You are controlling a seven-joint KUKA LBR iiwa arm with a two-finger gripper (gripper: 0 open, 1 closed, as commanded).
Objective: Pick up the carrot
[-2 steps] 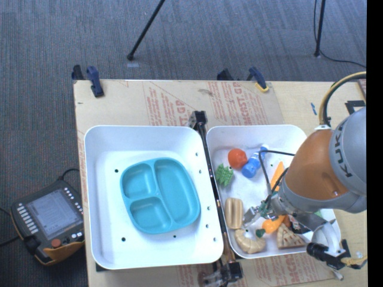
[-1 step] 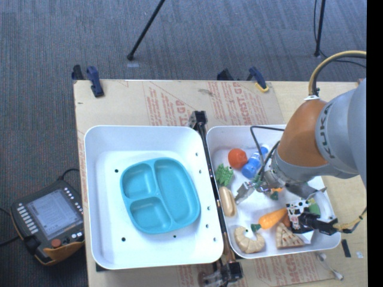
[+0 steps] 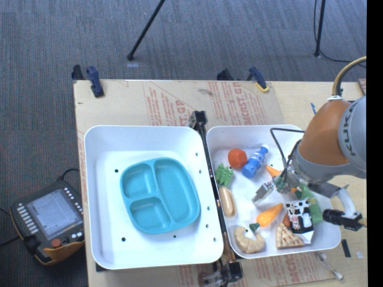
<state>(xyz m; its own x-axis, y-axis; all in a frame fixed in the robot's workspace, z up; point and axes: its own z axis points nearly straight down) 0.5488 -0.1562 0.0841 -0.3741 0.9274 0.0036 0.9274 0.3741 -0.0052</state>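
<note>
The carrot (image 3: 271,213), orange with a small green end, lies tilted in the right bin (image 3: 281,133), near its front middle. My gripper (image 3: 264,192) hangs just above and behind the carrot, a short gap away. It is open, with nothing between its fingers. The grey arm with its orange band (image 3: 326,139) comes in from the right over the bin's right side.
Around the carrot lie a red ball (image 3: 237,158), a blue bottle (image 3: 255,161), a green piece (image 3: 224,175), a hot-dog bun (image 3: 227,201), a croissant (image 3: 248,239), a sandwich wedge (image 3: 289,238) and a black-and-white carton (image 3: 299,215). The left bin (image 3: 96,160) holds a blue divided plate (image 3: 160,194).
</note>
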